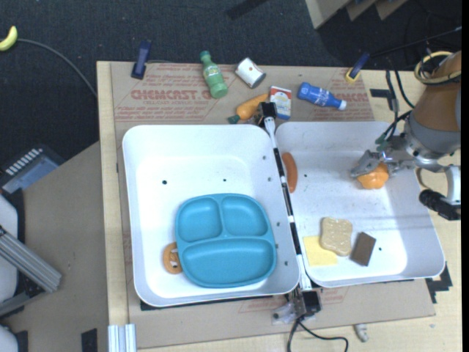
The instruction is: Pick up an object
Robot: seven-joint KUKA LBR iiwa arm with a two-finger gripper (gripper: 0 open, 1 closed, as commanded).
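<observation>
My gripper (374,164) hangs low over the upper right part of the right bin (410,218), right on top of a small orange object (374,180). The orange object lies on the bin floor and touches the gripper's lower end; I cannot tell whether it is gripped. In the same bin, a tan cracker (337,235), a yellow cheese slice (316,251) and a brown bar (363,248) lie near the front. An orange-red sausage (290,171) rests against the bin's left wall.
The left bin (146,167) holds a blue divided plate (223,239) with a small orange pretzel (171,259) at its left edge. Behind the bins lie a green bottle (214,75), a white can (250,72), a small carton (280,101) and a blue bottle (321,95).
</observation>
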